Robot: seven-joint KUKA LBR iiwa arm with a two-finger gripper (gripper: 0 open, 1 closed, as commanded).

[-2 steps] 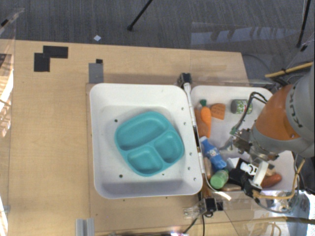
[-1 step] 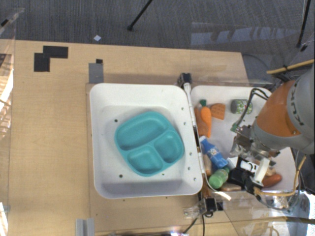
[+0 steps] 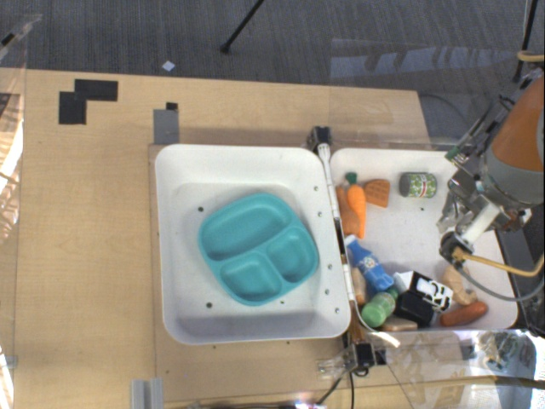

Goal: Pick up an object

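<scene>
End effector [image 3: 458,220], grip unclear, hangs over right bin [image 3: 400,157] near green can [image 3: 417,185], label unreadable.

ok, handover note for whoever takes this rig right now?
Pincer: over the right side of the right bin, no object visibly in it.
Objects: carrot, green can, blue bottle, black-and-white box and sausage all lie in the right bin; teal divided plate in the left bin.
Done: nothing picked.
Left: grasp one object and lift it.
</scene>
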